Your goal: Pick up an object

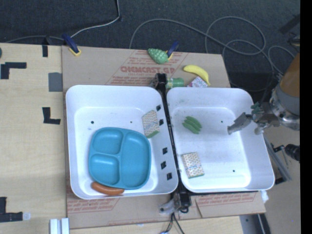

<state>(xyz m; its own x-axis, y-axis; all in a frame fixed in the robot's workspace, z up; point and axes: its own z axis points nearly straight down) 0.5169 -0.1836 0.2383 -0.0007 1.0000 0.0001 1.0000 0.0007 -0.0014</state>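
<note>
The right bin (243, 97) holds a small green ridged object (191, 124) near its left middle and a patterned flat packet (193, 165) nearer the front. My gripper (247, 125) hangs over the bin's right side, well to the right of the green object. It looks open, with one grey finger (236, 125) pointing down-left and nothing between the fingers. In the left bin (78, 99) lie a blue divided plate (119, 157), an orange sausage-shaped piece (107, 188) along the front wall, and a second patterned packet (151, 123) leaning at the right wall.
Behind the bins, on the cardboard, lie a yellow banana (196, 73), a green knobbly toy (158, 55) and a small pink-and-white packet (198, 83). Cables run across the dark floor at the back. The arm's orange band (295, 79) stands at the right edge.
</note>
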